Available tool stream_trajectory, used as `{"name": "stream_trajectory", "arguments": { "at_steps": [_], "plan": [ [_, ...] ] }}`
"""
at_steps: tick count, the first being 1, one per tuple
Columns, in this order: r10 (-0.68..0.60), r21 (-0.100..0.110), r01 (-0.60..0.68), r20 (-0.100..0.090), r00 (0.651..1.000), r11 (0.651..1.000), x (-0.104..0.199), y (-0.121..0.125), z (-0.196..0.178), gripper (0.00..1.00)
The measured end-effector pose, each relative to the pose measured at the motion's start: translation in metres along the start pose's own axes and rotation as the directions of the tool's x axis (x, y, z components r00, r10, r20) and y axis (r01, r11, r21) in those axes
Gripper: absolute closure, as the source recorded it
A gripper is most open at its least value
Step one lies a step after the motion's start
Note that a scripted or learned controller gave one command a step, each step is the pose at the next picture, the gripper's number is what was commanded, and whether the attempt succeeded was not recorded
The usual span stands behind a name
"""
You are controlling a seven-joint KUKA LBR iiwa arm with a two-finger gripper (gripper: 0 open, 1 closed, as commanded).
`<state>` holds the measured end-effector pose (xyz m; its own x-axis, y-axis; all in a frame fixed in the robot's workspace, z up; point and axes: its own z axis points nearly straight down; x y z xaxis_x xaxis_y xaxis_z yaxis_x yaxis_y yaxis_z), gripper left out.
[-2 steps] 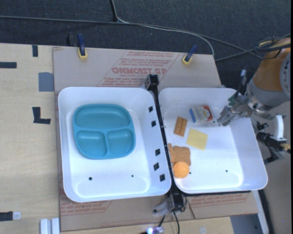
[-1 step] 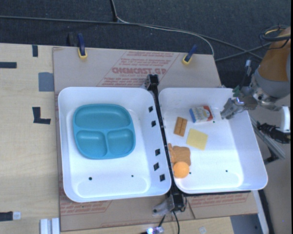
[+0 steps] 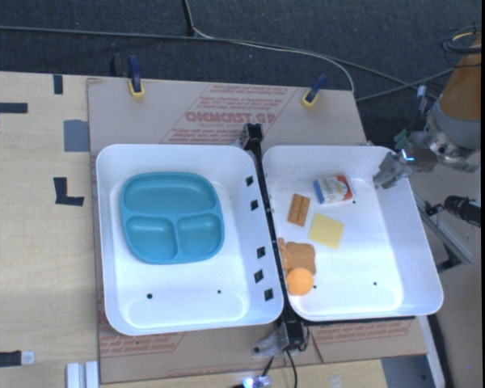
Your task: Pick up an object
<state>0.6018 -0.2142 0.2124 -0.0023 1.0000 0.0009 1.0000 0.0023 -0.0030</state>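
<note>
Nothing is lifted yet, so the whole pick remains. The claw (image 3: 390, 174) hovers over the right shallow white bin's (image 3: 404, 257) far right rim; whether it is spread or pressed together I cannot tell. Left of the claw, near it, the small white, red and blue carton (image 3: 333, 189) lies flat, its long axis running roughly left-right.

A cardboard sheet (image 3: 226, 115) lay on the wooden worktop (image 3: 32, 217), held by two clamps (image 3: 134, 78). Black cables (image 3: 226, 40) crossed the dark floor (image 3: 323, 14) behind.
</note>
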Motion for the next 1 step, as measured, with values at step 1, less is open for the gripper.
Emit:
{"name": "stream_trajectory", "arguments": {
  "at_steps": [1],
  "plan": [
    [-0.004, 0.004, 0.004, -0.002, 1.0, 1.0, 0.0544, -0.0095, -0.0075, 1.0]
  ]
}}
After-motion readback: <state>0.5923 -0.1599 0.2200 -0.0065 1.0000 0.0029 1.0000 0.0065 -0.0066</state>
